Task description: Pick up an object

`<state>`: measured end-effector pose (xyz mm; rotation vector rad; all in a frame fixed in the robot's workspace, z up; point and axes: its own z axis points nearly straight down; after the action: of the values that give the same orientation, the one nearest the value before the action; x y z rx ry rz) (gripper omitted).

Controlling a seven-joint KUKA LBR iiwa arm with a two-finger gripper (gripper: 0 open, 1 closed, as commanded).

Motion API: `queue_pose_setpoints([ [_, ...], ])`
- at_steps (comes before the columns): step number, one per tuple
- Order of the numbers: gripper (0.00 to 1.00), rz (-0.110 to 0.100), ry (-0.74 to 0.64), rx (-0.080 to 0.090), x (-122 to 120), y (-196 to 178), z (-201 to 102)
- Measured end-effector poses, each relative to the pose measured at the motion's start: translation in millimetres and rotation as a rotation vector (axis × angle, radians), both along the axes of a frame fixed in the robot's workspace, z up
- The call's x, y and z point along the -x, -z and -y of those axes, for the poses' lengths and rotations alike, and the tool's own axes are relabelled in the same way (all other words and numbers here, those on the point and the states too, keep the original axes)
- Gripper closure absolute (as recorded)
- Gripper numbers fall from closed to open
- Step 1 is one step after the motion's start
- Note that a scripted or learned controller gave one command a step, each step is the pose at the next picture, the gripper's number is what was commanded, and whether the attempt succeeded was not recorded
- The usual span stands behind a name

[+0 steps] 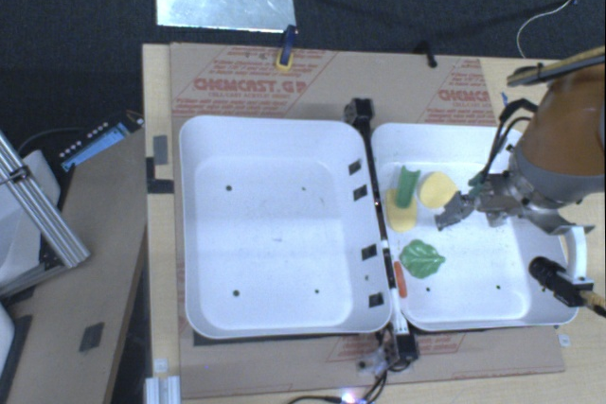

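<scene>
Camera view: we saw the end effector (453,213) low in the right bin (473,303), just beside a yellow object (436,190); grip state unclear, nothing visibly lifted.

The arm enters at the right edge of the frame, in its middle part. Its orange band (568,123) sits uppermost there, broad and rounded, with the grey wrist (554,184) just beneath it. From the wrist the end effector (453,213) stretches leftward toward the centre-right of the frame, tilted slightly downward. Black cables (507,123) loop along the left side of the orange band.
</scene>
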<state>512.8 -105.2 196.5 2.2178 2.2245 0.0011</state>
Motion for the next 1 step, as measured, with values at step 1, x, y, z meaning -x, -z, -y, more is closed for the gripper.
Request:
queue_pose_setpoints([
  [1, 0.00, -0.003, -0.008, -0.004, 26.9, 13.0, -79.1],
])
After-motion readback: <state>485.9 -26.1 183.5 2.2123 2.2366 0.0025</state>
